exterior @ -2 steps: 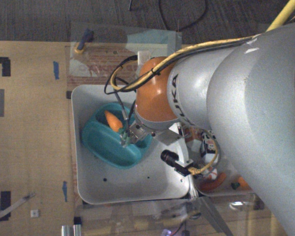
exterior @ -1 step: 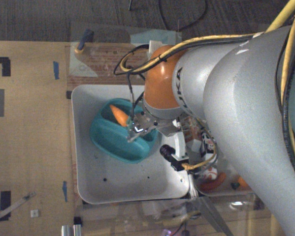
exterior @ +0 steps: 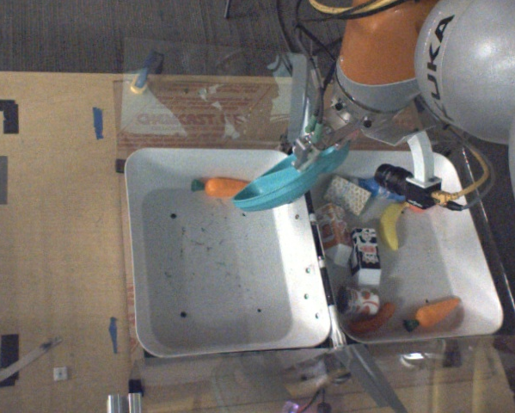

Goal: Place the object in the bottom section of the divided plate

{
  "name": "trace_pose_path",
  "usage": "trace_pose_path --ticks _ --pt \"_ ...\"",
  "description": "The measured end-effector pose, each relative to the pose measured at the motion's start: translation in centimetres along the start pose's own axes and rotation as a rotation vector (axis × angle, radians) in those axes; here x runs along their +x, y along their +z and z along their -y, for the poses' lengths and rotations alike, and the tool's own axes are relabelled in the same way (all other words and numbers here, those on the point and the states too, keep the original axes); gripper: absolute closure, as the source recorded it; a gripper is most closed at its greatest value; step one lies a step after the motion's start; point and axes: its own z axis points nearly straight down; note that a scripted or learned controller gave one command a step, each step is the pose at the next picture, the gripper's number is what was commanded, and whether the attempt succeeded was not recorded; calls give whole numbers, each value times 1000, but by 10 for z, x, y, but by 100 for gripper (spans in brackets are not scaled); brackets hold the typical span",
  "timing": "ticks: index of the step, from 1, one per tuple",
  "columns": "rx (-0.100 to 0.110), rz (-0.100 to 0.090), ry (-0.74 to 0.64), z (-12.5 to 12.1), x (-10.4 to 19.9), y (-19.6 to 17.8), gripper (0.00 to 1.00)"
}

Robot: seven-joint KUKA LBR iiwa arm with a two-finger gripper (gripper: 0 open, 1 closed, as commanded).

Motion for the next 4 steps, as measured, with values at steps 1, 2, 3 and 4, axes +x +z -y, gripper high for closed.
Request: trace_pose_path --ticks 1,2,3,4 --pt "-2 0 -109 -4 -14 94 100" --pt "-13 4 -23 15 52 181 100" --pt "-20 20 -376 -6 69 181 100" --pt "-5 2 -313 60 38 93 100"
